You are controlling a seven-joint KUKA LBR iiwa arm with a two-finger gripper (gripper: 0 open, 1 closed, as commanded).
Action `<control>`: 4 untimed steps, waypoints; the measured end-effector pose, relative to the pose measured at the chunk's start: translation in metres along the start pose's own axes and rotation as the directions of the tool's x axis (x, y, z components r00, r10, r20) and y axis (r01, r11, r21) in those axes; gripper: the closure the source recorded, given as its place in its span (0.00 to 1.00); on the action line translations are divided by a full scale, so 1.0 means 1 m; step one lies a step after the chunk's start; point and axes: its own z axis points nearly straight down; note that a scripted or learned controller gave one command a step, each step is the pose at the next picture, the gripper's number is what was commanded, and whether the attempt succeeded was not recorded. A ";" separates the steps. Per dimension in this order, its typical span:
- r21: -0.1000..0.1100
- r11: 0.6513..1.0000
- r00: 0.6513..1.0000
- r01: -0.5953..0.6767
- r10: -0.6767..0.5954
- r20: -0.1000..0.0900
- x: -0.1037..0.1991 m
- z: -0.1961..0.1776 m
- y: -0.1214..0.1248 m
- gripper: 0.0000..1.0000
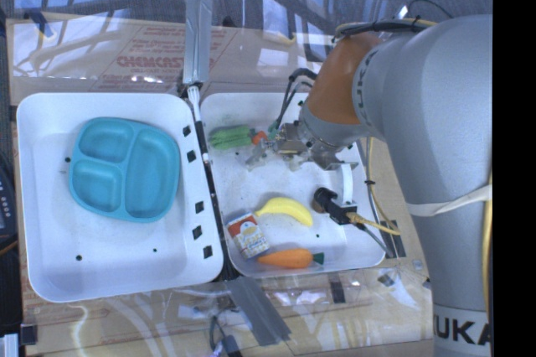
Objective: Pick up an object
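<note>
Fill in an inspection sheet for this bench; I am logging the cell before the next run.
Surface: two shallow white plastic bins side by side.
Job's things: right bin holds a green oblong toy vegetable, a yellow toy banana, an orange toy carrot and a small red-and-white printed carton.
Clutter: light blue three-compartment plate in the left bin.
Grippers: tool low over the right bin, beside the green vegetable.
Cables: black cables at the wrist.
Surroundings: printed cardboard behind the bins.
</note>
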 end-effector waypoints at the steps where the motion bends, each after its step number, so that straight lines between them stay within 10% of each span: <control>1: 0.001 0.994 0.994 0.110 -0.110 -0.002 -0.013 0.000 -0.121 0.00; 2: 0.001 0.993 0.993 0.114 -0.114 -0.001 -0.013 -0.010 -0.120 1.00; 3: -0.003 0.863 0.863 0.506 -0.506 0.001 -0.001 -0.056 -0.120 1.00; 4: -0.001 0.895 0.895 0.446 -0.446 0.000 0.028 -0.098 -0.056 1.00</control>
